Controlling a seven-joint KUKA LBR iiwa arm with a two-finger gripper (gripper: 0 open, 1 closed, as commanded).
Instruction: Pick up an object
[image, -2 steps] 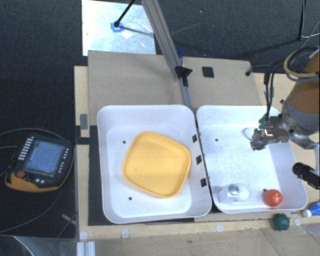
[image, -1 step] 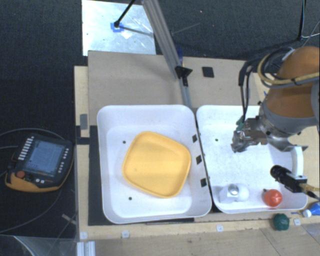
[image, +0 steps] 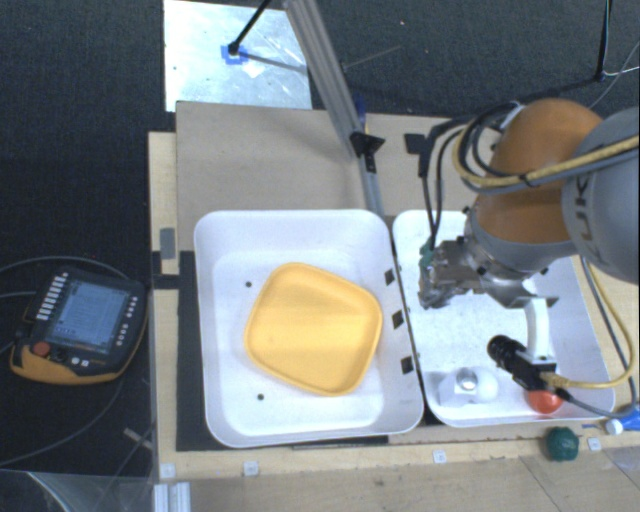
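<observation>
Tool (image: 436, 284) hangs over the right bin's (image: 590, 330) upper left; white ball (image: 478, 385) lies below-right; tool's state unclear.

The grey arm (image: 600, 215) comes in from the right, its orange band (image: 535, 165) bulging just above the wrist, looped with yellow and black cables. The wrist angles down and to the left, ending in the claw (image: 435, 285), a dark metal cluster too murky to read clearly.
</observation>
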